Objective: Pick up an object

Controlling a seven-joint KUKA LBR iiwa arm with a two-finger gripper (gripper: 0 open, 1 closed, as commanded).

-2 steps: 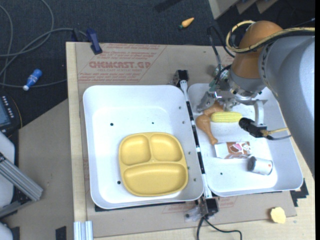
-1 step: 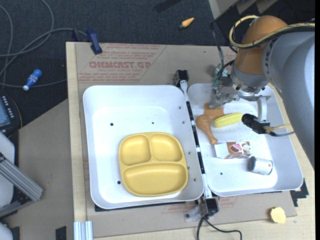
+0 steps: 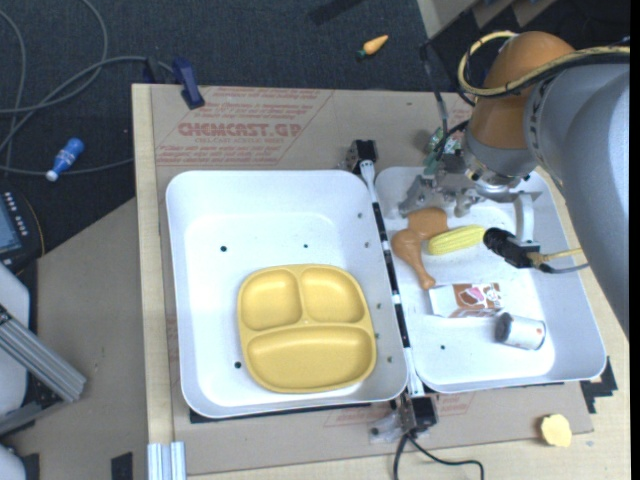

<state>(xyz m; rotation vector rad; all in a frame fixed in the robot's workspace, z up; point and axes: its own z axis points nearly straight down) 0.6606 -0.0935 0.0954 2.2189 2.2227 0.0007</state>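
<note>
At the upper right of the frame, the grey arm's gripper (image 3: 452, 196) hangs low over the far end of the right bin (image 3: 570, 363), just above a tan toy drumstick (image 3: 413, 240) and a yellow corn cob (image 3: 456, 240) lying side by side near the bin's left wall. Whether the claw is open or closed cannot be told from this angle. The drumstick is smooth and pale brown, its narrow end pointing down the frame. Nearer the frame's bottom lie a small printed card (image 3: 468, 299) and a white cylinder (image 3: 520, 330). A yellow divided plate (image 3: 304, 328) sits in the left bin (image 3: 200, 218).
</note>
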